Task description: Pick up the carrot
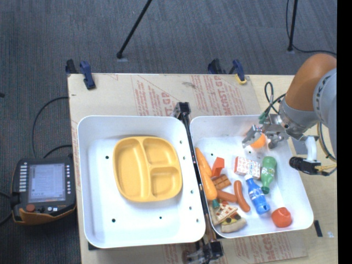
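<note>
1. You could not make out whether the gripper was open or closed; a small orange-and-white object sat at its tip, its identity unclear.
2. You saw the carrot lying along the right bin's left wall, well apart from the gripper.
3. The yellow tray sat in the left bin.

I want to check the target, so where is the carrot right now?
The carrot lies in the right bin, along its left wall, just left of the small red block.
</note>
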{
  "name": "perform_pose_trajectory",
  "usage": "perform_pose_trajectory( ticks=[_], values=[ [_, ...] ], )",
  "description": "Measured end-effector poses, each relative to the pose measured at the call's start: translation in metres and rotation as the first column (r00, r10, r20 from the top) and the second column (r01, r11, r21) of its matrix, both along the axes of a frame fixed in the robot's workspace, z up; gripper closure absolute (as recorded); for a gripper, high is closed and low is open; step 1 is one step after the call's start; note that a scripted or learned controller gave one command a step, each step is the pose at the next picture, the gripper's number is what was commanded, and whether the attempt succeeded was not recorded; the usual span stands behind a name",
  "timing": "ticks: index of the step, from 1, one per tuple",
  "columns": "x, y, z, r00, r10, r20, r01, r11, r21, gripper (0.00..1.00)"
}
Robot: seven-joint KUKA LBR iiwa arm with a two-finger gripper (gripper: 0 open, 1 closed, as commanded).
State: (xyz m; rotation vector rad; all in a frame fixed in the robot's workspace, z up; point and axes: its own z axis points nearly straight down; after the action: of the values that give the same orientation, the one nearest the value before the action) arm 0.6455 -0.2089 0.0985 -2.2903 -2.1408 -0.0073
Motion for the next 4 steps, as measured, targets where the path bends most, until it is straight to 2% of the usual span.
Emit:
perform_pose_trajectory(
  ticks=[1, 2, 3, 4],
  values=[
    [0.0, -0.001, 0.01, 1.0, 0.0, -0.001, 0.0, 1.0, -0.001, 1.0],
    [0.0, -0.001, 0.01, 1.0, 0.001, 0.0, -0.001, 1.0, -0.001, 0.0],
    [0.0, 0.002, -0.01, 1.0, -0.006, 0.001, 0.006, 1.0, 0.0, 0.0],
    [-0.001, 0.0, -0.001, 1.0, -0.005, -0.001, 0.005, 1.0, -0.004, 1.0]
  ],
)
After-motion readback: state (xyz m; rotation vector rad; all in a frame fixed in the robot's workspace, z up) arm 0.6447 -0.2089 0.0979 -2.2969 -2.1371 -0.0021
